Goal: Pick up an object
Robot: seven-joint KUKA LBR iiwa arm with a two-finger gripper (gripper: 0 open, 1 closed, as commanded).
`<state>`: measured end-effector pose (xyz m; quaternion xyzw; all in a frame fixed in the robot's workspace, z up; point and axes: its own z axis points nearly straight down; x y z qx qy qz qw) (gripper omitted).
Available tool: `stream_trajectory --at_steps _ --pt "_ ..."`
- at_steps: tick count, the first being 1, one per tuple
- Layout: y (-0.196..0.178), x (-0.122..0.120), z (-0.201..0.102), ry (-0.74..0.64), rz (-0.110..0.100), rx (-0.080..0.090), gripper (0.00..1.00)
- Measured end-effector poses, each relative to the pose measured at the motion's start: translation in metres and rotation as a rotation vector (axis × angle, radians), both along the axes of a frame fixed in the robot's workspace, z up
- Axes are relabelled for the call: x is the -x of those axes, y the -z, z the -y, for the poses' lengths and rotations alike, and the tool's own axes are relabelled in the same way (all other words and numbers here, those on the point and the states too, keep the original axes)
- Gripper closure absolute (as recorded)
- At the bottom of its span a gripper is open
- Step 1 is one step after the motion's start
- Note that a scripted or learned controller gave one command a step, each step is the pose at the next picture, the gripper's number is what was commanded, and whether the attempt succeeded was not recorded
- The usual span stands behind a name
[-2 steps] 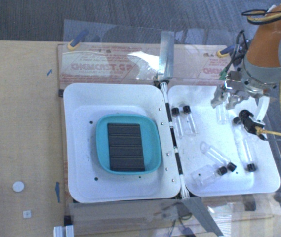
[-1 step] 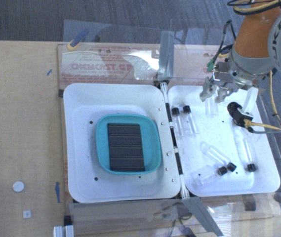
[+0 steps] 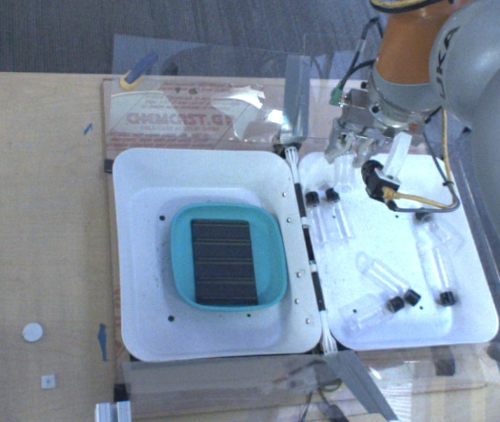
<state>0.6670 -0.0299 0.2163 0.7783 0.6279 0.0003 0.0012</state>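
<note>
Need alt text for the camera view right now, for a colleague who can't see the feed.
The gripper hangs over the far left corner of the right bin, above clear vials with black caps scattered there. The left bin holds a teal tray bearing a dark ribbed block.

Two glossy white plastic bins [image 3: 135,183] sit on a matt pale wooden worktop [image 3: 30,236]. A smooth teal plastic tray [image 3: 179,236] holds a ribbed dark grey block [image 3: 223,262]. Clear plastic vials [image 3: 381,275] have black caps.

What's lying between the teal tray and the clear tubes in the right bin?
In the camera view, the two bins' touching white rims lie between the teal tray and the clear tubes; nothing else does.
</note>
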Motion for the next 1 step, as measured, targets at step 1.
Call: stream_trajectory --at_steps 1 --pt "-0.0107 -0.0009 -0.0012 -0.004 0.003 0.002 1.0"
